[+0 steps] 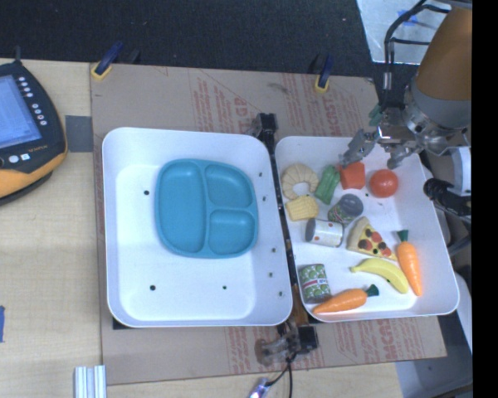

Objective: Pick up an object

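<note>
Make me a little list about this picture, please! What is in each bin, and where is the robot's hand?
left bin: one blue plastic plate with three sections
right bin: toy food and small cans
toys near arm: red tomato, red-orange block, green pepper
toys at front: yellow banana, two orange carrots, pizza slice, green-labelled can
gripper: above the right bin's far edge, by the tomato, fingers spread
held: nothing seen between the fingers

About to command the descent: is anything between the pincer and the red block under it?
Nothing visible. The pincer hangs open just above the red block, with the tomato and green vegetable close on either side.
</note>
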